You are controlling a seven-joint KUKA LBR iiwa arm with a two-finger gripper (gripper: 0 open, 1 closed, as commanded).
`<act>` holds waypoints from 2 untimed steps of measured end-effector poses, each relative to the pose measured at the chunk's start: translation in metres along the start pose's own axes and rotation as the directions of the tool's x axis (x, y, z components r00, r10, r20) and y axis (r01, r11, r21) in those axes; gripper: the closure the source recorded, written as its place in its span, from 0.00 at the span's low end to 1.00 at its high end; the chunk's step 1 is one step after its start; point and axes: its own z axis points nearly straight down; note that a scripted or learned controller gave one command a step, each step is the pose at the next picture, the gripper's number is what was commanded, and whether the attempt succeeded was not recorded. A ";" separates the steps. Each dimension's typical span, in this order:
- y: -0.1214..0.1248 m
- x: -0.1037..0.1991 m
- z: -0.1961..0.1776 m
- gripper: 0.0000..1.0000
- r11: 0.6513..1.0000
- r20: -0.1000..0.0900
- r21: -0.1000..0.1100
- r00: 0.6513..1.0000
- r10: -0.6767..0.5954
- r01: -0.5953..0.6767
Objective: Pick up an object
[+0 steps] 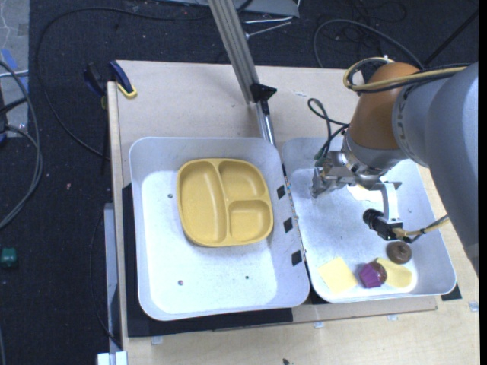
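My gripper [318,187] hangs over the upper left part of the right bin [327,234], above bare white floor. Nothing shows between its tips. Along the bin's front edge lie a pale yellow flat block [337,274], a small purple object [372,274] and a pale yellow piece [401,278] just right of it. A small brown round thing [399,252] sits just behind those. All of these are well in front of and to the right of the gripper.
The left bin [152,265] holds a yellow divided plate [225,201] in its upper middle. A slanted metal pole [236,44] runs from the top of the view down to the gap between the bins. Cables lie on the dark floor around the bench.
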 end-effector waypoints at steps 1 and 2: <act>-0.001 -0.010 -0.052 1.00 1.000 0.000 -0.004 1.000 0.000 0.000; 0.007 -0.006 -0.098 1.00 1.000 0.000 -0.005 1.000 -0.003 0.003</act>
